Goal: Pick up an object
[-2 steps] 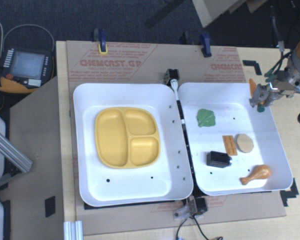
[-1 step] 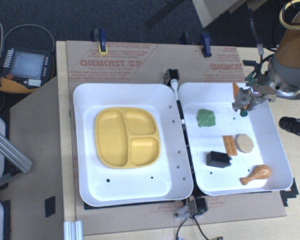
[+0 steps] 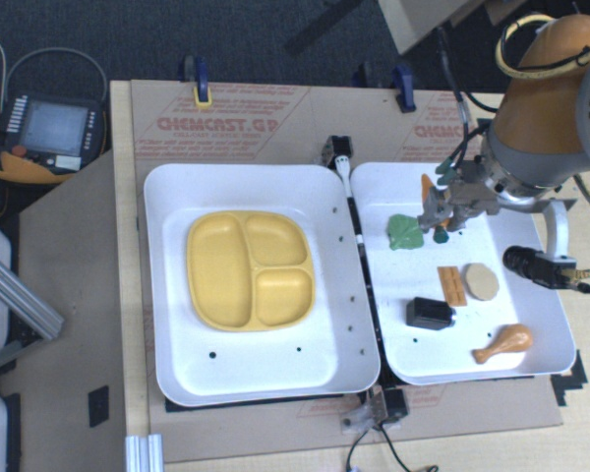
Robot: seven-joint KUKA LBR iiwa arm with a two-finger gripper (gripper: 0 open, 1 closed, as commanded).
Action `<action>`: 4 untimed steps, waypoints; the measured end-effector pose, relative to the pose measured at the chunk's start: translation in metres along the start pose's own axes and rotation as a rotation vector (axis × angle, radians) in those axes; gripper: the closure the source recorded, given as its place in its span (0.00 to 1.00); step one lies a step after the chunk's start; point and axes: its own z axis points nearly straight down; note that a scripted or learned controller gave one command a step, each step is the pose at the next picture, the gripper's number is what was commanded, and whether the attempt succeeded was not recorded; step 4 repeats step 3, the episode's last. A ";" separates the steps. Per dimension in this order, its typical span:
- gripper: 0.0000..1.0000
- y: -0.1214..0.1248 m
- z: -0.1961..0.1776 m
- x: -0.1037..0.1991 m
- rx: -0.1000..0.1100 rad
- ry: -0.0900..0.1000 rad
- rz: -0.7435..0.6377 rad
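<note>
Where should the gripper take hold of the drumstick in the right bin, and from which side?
Grip the drumstick probably at its narrow handle end, which points toward the black block. Come straight down from above, fingers closing across the shaft. It lies flat near the right bin's front rim, and the fat end looks too rounded to pinch.

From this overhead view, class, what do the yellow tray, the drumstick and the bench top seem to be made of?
Tray: probably moulded plastic; smooth, even yellow, soft sheen, rounded compartments.
Drumstick: likely a plastic toy; uniform tan, slightly glossy.
Bench top: looks like brown cardboard or paper-faced sheet; matt, with red printed lettering.
</note>
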 end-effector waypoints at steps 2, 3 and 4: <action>1.00 -0.025 0.006 0.084 0.000 -0.001 0.001; 1.00 -0.040 0.018 0.135 0.002 -0.001 -0.001; 1.00 -0.040 0.018 0.135 0.002 -0.001 -0.001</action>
